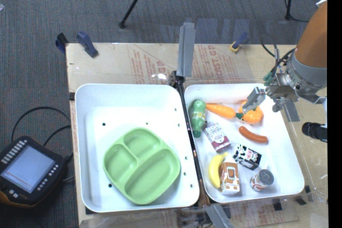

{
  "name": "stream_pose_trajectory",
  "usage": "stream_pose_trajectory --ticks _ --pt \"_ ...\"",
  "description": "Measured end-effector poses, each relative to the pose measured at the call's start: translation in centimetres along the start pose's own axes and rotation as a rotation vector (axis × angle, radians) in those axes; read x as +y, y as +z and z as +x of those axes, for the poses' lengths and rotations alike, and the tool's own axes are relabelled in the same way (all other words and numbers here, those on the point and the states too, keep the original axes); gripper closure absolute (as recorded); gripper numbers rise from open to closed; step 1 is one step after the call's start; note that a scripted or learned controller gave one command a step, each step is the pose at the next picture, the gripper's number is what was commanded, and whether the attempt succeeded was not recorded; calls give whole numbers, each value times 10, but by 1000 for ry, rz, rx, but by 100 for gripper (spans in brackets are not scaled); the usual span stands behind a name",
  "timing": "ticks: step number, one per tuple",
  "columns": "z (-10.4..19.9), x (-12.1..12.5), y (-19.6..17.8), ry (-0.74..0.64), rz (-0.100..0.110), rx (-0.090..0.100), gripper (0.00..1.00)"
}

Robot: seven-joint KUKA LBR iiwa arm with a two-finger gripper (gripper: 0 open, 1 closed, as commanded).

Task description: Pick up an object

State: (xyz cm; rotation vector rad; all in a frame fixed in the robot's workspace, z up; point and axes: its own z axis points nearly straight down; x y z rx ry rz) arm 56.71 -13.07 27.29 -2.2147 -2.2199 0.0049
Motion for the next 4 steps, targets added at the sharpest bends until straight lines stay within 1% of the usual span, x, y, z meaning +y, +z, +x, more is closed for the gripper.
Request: stream_pose_trajectory --ticks 1,2,3,4 --pt "-55 35 100 -47 -1 0 0" --pt "-78 59 186 -166 -2 3 0" --pt "-80 58 177 -163 1 3 100" --pt "-50 54 28 -123 -4 -2 100"
